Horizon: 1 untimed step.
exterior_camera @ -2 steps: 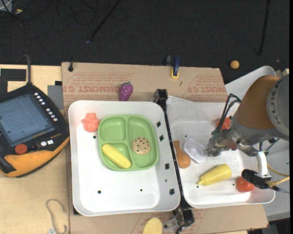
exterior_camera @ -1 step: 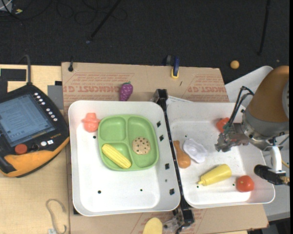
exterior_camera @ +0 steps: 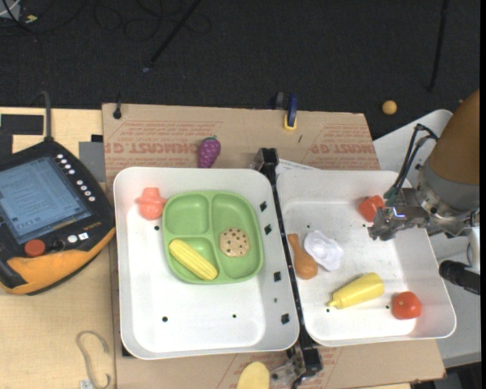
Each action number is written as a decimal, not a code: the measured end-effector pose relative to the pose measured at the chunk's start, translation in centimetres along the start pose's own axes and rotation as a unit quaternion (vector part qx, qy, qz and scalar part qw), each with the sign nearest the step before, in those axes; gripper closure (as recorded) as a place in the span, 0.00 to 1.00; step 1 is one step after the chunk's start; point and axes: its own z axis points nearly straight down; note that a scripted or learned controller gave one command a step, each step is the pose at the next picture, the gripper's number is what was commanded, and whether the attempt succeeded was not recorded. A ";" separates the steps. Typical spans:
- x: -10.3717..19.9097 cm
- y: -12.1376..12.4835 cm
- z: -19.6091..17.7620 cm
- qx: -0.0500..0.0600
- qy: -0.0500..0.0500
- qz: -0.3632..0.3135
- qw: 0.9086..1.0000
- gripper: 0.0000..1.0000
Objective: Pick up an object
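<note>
Lowest in the view, a yellow lump [exterior_camera: 254, 374] is lying on the cardboard [exterior_camera: 227, 136] just below the gap between the two bins. Beside it, the left bin [exterior_camera: 146, 331] is holding a green tray [exterior_camera: 213, 237] with three sections: a corn cob [exterior_camera: 193, 259] is lying across the lower left section, and a cookie [exterior_camera: 235, 241] is sitting in the right one. An orange-pink toy [exterior_camera: 150, 203] is resting in the bin's upper left corner, just beside the tray.

The right bin [exterior_camera: 437, 318] is carrying several things. A yellow bottle [exterior_camera: 358, 291] is lying on its side near the lower edge, with a red tomato [exterior_camera: 405, 305] just to its right. A white crumpled piece [exterior_camera: 324, 250] is sitting near the middle, touching an orange carrot [exterior_camera: 301, 258] on its left. A red-orange ball [exterior_camera: 370, 208] is sitting near the upper right.

The arm is reaching in from the right, and the gripper [exterior_camera: 383, 227] is hanging low over the right bin, just beside and below the ball. Whether it is spread or closed cannot be told here, and nothing is visibly caught in it.

A purple toy [exterior_camera: 209, 151] is lying on the cardboard above the left bin. A pendant [exterior_camera: 36, 209] is resting on the bench at the left, and a small orange ball [exterior_camera: 389, 107] is lying on the dark floor beyond.
</note>
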 end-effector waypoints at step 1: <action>-0.1 0.0 -1.9 0.001 0.000 0.000 1.000 1.00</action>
